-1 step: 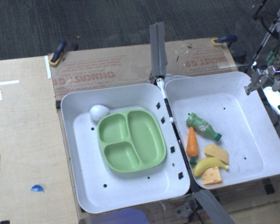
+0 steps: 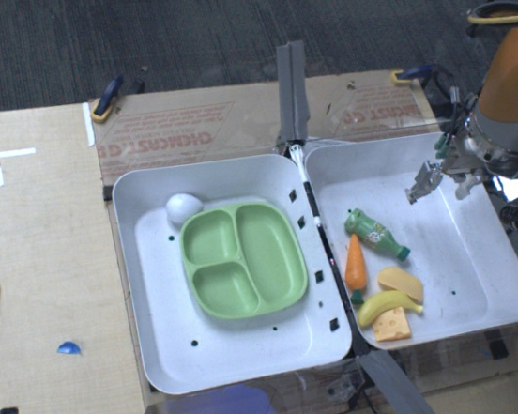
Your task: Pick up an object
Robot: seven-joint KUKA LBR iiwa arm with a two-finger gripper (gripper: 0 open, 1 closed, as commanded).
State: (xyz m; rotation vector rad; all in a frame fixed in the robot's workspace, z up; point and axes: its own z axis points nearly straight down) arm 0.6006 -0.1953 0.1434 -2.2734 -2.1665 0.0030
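In the right bin (image 2: 463,250) lie a green bottle (image 2: 374,233), an orange carrot (image 2: 353,263), a yellow banana (image 2: 386,305) and two pieces of yellow cheese (image 2: 400,281), clustered at the bin's left side. My gripper (image 2: 443,180) hangs over the bin's far right part, open, with nothing between its fingers. It stands well to the right of the bottle and apart from every object. The left bin (image 2: 156,290) holds a green divided plate (image 2: 243,258) and a small white ball (image 2: 183,206) at its far left corner.
A grey divider post (image 2: 292,93) rises behind the seam between the bins. Brown cardboard (image 2: 192,130) lies behind them. Blue clamps (image 2: 108,96) sit at the cardboard's far corners. A small blue object (image 2: 67,349) rests on the bench at left.
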